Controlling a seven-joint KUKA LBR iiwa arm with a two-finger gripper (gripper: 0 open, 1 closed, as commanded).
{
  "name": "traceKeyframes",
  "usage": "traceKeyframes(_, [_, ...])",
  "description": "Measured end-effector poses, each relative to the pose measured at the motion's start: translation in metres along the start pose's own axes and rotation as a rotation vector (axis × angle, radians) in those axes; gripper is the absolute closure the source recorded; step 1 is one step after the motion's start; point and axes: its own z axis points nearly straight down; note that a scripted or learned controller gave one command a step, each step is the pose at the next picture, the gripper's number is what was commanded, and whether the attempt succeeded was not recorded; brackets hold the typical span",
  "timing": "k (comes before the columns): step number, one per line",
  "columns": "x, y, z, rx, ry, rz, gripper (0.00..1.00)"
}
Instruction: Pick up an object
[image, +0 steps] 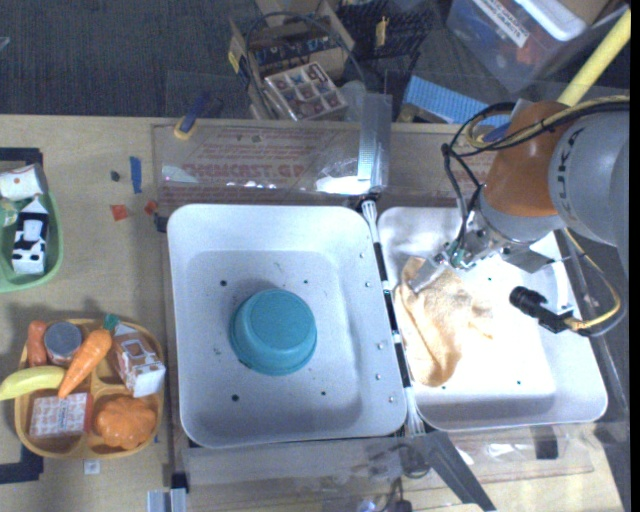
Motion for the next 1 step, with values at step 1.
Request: traceKeyframes(1, [-0.0014,0.0012,-0.0121,-0.005,-0.001,0.002,1.00])
